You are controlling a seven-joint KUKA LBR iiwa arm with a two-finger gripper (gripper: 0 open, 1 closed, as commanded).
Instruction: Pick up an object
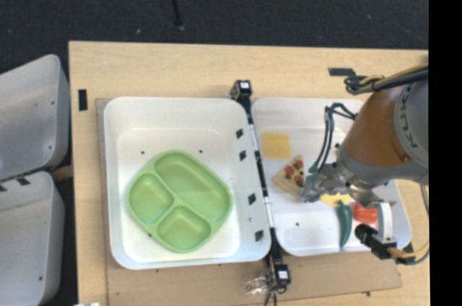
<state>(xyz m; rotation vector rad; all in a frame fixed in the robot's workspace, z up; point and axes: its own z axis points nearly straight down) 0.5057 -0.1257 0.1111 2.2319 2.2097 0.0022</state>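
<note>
Your arm [386, 135] comes in from the right and bends down over the right bin [303, 239], its orange band and grey wrist covering much of that bin's right half. The gripper [315, 189] sits low at the end of the wrist, near the middle of the bin, but you cannot tell from this angle how the claw is set, and nothing can be seen caught in it.

Just to the gripper's left lies a pizza slice [291, 175] with red toppings, touching or almost touching the gripper's tip. Above the slice, apart from it, rests a pale yellow square [276, 145], flat on the bin floor. Below the wrist you see a green pepper [344, 221] lying lengthwise, with an orange-red piece [366, 213] just beside it on the right.

The left bin [115, 131] holds a green divided plate [180, 201] with three compartments, well apart from the arm.
</note>
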